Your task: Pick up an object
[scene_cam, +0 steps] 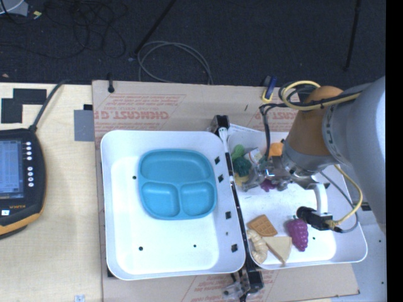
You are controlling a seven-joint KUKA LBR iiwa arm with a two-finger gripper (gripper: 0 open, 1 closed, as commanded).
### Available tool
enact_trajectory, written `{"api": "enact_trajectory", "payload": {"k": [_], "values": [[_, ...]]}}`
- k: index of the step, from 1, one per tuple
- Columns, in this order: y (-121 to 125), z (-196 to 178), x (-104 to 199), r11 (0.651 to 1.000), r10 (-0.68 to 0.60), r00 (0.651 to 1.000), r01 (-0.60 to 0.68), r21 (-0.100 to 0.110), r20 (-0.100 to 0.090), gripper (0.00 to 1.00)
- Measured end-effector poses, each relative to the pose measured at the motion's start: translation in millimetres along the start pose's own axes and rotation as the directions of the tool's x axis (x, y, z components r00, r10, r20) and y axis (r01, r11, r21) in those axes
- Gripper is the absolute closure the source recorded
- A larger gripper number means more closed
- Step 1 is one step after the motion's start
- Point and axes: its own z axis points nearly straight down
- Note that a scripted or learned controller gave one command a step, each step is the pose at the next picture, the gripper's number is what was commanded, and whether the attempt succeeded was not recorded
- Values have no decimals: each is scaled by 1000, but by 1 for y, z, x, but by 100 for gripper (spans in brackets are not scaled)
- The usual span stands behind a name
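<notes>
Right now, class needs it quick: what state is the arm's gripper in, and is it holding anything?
Gripper: low in the right bin among the toy items; open or closed cannot be told, and no held object can be made out.

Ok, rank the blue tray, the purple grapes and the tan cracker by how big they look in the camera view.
1. blue tray, by far the largest.
2 and 3. purple grapes and tan cracker look about alike, so I won't rank them.

Dark carpeted floor (189, 30) with loose cables (173, 58) behind a pale wooden bench (56, 257).
</notes>
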Motion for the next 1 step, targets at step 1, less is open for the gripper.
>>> {"api": "enact_trajectory", "payload": {"k": [1], "values": [[51, 1, -12, 1000, 0, 1000, 0, 7, -1, 0]]}}
